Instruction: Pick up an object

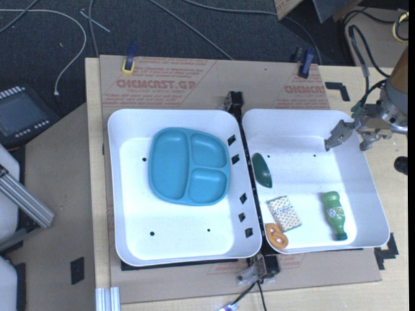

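Note:
The right bin (pixel 305 131) holds a dark green oval piece (pixel 261 170) by its left wall. A small patterned packet (pixel 284 213) and an orange ring-shaped snack (pixel 277 236) lie near its front left corner. A green bottle (pixel 334 215) lies toward the front right. My gripper (pixel 353 137) hangs over the right bin's far right corner, open, with nothing between its fingers. It is well apart from all the objects.
The left bin (pixel 130 193) holds a blue divided plate (pixel 189 166). Black clips run along the wall between the two bins. Cables hang behind the arm at the upper right. Cardboard covers the bench under the bins.

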{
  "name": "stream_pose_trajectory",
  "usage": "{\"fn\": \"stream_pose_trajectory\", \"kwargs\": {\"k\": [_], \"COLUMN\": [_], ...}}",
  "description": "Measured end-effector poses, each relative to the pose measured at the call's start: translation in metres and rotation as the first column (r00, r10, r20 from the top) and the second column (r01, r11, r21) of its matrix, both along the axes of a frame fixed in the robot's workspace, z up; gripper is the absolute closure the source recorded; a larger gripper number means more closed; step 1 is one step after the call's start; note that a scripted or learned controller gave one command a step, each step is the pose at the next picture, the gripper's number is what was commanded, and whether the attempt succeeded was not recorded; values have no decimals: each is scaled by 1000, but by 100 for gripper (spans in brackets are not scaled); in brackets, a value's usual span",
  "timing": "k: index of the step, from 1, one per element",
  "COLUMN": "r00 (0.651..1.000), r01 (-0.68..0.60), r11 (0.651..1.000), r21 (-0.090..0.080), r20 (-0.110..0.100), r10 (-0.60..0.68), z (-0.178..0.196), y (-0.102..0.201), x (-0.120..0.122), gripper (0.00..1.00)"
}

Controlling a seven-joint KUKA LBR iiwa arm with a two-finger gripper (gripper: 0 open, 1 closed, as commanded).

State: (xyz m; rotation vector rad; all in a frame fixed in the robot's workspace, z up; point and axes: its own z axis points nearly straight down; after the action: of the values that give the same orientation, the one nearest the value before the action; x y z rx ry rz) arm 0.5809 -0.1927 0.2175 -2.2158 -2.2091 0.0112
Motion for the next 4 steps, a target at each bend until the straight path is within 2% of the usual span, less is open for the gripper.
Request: {"fn": "stream_pose_trajectory", "kwargs": {"k": [1,4], "r00": [1000,1000], "r01": [-4,-3], "r11": [1000,1000], "r21": [-3,-1], "r20": [13,8], "r10": [4,3], "z": [8,-131], "y": [1,4], "x": [3,2], "gripper": [0,0]}}
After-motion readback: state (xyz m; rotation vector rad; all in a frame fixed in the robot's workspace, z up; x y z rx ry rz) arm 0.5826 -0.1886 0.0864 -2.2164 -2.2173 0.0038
